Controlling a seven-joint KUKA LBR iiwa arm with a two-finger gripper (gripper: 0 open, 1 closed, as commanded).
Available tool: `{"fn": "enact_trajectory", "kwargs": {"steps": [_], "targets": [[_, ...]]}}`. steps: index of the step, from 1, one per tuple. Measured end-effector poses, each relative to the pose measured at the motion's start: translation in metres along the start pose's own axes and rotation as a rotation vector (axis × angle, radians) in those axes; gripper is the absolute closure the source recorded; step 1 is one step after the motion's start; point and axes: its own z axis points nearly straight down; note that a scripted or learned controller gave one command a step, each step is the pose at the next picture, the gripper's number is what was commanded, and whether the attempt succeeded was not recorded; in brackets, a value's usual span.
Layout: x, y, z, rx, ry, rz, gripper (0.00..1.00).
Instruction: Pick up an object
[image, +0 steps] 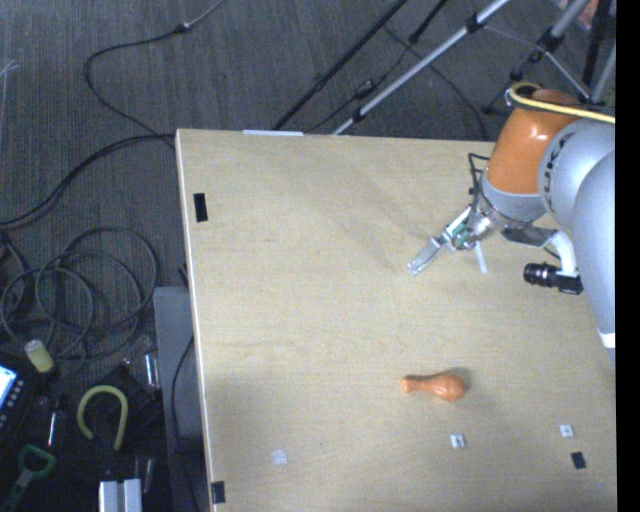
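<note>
An orange pear-shaped object (435, 385) lies on its side on the tan bench top (300, 330), toward the front right, its narrow end pointing left. My gripper (447, 266) hangs above the bench at the right, well behind the orange object and apart from it. It is open: one finger (424, 260) slants out to the lower left and the other finger (481, 260) points down, with nothing between them. The grey arm with its orange band (525, 150) comes in from the right edge.
Small black and white markers (457, 440) dot the bench near its front edge, and a black tab (201, 207) sits at its left side. Cables (80, 290) and tools lie on the floor to the left, and stand legs (430, 55) are behind the bench.
</note>
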Motion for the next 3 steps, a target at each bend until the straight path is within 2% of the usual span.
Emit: {"fn": "enact_trajectory", "kwargs": {"steps": [1, 2, 3], "targets": [[0.000, 0.001, -0.010, -0.002, -0.002, -0.001, 1.00], [0.056, 0.033, -0.082, -0.001, 0.000, 0.083, 1.00], [0.117, 0.069, -0.101, -0.002, 0.001, 0.226, 1.00]]}}
